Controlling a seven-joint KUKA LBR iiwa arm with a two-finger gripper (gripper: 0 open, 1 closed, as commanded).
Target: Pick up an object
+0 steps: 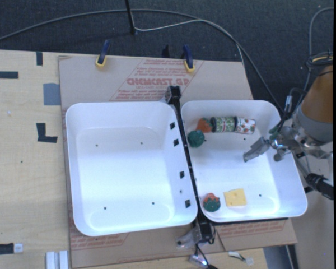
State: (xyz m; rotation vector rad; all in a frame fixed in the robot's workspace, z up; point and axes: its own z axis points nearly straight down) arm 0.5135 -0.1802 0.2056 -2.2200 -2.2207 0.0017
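So nothing picked yet. Going left to right from where I sit: the left bin (pixel 123 167) is far off to my left, well apart from my gripper (pixel 256 150), across the black divider (pixel 182 150) between the two bins.

Candidates are all in the right bin (pixel 269 200), the one I'm reaching into. Furthest to my left: a green ball-like thing (pixel 196 138) near the divider, with a small orange piece (pixel 205 125) just beside it. Next to that, a cylindrical bottle or can (pixel 231 124) lying on its side along the far wall, up and left of my fingers, near but not touching.

Down toward the near wall: a small green-and-red object (pixel 211 202) and a yellow block (pixel 236 197) just beside it, both below-left of me and well apart.

My fingers look spread, pointing left and slightly down, with only bare bin floor between them. Not pinching anything. I can't tell my height over the floor from this angle.

Judgement: task is at the approach stage. Left to do: commit to a target, descend, close, lift. The bottle is the closest one.
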